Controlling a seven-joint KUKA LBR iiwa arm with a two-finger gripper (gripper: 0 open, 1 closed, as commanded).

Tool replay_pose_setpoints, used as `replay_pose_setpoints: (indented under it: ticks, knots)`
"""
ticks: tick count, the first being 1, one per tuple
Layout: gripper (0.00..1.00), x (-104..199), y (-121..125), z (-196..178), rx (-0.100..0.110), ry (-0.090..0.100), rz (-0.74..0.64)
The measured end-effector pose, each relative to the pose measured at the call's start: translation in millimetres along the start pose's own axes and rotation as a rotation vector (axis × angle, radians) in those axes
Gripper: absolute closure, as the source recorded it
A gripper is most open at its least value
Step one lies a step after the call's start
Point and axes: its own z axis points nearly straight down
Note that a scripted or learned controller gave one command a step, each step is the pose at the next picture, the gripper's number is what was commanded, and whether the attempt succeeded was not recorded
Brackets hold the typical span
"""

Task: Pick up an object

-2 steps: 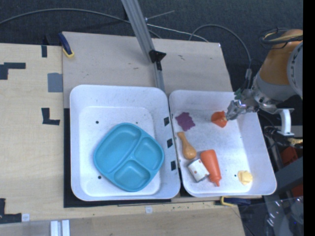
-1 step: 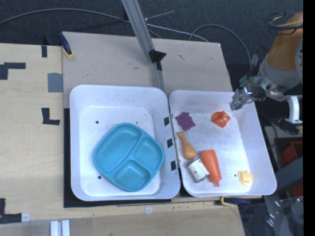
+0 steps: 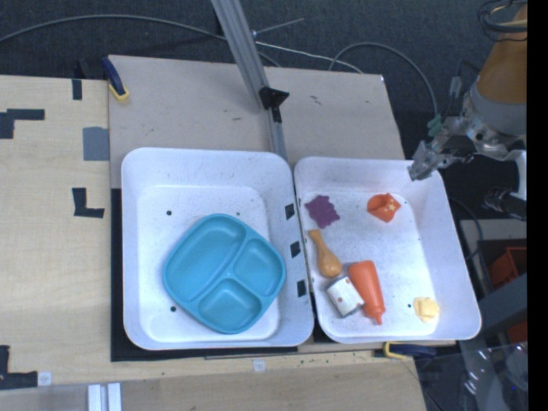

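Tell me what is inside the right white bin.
The right bin holds a purple piece, an orange-red block, a tan drumstick-shaped toy, an orange carrot, a small white can and a yellow piece. What lies beneath them is covered.

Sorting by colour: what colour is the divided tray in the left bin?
Light blue tray, seen in the camera view.

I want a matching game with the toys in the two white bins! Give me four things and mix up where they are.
Things:
1. blue plate
2. purple piece
3. carrot
4. small yellow piece

Places:
A. right bin, near its bottom right corner
B. right bin, upper left part
C. left bin
D. right bin, lower middle, beside a small white block

Pairs: 1-C, 2-B, 3-D, 4-A
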Motion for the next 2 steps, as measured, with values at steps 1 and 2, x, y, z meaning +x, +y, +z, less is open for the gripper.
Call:
replay_pose_setpoints:
  ticks: [1,2]
  knots:
    - [1.00,55,-1,14,0.007,0.002,-0.003]
    - [1.00,110,1,7,0.005,0.002,-0.005]
